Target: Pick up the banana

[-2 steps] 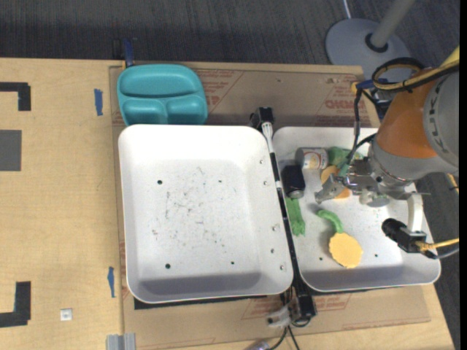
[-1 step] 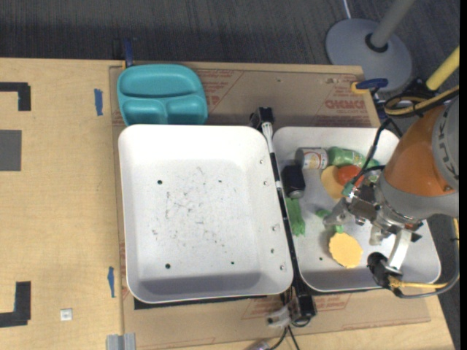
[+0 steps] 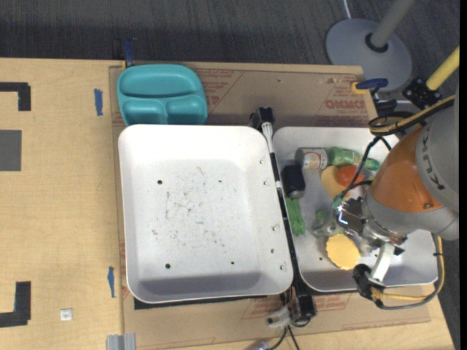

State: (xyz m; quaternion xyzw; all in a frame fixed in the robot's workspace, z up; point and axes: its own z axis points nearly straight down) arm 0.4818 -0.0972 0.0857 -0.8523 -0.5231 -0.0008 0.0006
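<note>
the arm [image 3: 408, 184] is being reached in over the right bin [image 3: 417, 270], with its wrist being held low above the clutter – a posture that is being read as an attempt in progress, not as a finished lift. the banana [image 3: 332, 184] is being taken, with some doubt, to be the yellow piece lying in that bin just beside a red-orange item [image 3: 345, 174] and partly covered by the wrist; a flat yellow round thing [image 3: 341, 252] is lying nearer the front wall, and it cannot be fully ruled out. the jaws are being hidden among metal parts and cables, so whether they are apart or together cannot be told, and nothing is being seen held between them. around the target a can [image 3: 314, 157], a green object [image 3: 344, 154], a black object [image 3: 293, 181] and a green strip [image 3: 295, 219] are being crowded together – so a narrow, careful approach is being called for, lest a neighbour be nudged or grasped instead. the left bin [image 3: 197, 210] is being left aside on the bench [image 3: 58, 195], with a teal tray [image 3: 162, 93] behind it.
</note>
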